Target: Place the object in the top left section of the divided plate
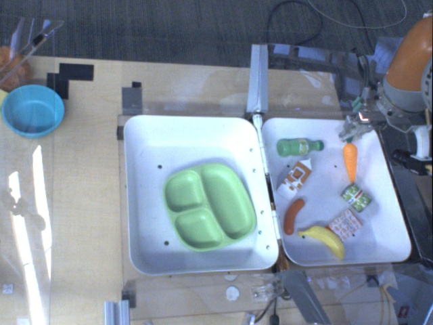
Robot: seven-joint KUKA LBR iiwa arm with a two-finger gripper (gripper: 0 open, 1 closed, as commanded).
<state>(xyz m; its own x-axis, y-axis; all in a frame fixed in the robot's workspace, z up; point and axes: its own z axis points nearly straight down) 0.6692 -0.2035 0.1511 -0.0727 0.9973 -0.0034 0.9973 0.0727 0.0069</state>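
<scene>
A green divided plate [210,205] lies in the left bin [145,141], with two small sections on its left and one long section on its right. My gripper [354,127] hangs over the far right corner of the right bin [399,239], just above the top end of an orange carrot [350,162]. Nothing shows as held. Also in the right bin are a green bottle [299,147], a small brown-and-white carton [296,176], a red sausage [293,214], a yellow banana [323,240], a green box [356,197] and a pink packet [346,223].
A blue bowl [33,110] sits on the bench at the far left. A metal divider post [258,80] stands between the two bins at the back. Cables and the arm's orange band [409,53] crowd the upper right.
</scene>
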